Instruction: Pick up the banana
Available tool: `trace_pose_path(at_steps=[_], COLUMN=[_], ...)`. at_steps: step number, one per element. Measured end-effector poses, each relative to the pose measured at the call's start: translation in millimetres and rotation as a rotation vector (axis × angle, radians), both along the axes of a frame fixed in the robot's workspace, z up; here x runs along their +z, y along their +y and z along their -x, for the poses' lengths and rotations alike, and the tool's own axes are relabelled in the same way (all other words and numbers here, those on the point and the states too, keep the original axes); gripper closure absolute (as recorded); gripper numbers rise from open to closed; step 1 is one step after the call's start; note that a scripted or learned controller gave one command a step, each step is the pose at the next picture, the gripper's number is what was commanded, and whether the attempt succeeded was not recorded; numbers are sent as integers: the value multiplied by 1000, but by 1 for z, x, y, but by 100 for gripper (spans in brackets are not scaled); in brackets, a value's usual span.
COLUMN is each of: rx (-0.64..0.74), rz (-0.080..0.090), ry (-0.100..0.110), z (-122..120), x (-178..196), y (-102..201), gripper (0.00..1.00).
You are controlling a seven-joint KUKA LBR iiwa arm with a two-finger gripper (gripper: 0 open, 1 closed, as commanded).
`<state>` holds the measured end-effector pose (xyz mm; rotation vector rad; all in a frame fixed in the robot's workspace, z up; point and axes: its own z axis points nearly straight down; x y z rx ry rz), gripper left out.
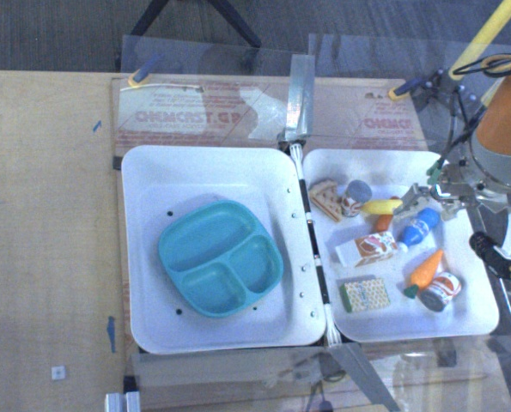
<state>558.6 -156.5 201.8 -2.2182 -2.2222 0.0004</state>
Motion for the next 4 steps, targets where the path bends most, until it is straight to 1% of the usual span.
trace_pose_path(at_steps=[1,2,3,4], rx=[212,373,384,526], rz=[2,3,-5,4], ry=[-4,-9,24,-7], z=[-4,-54,-102,-96], x=[-97,-113,-115,29], y=[3,23,25,25], gripper=[0,0,0,0])
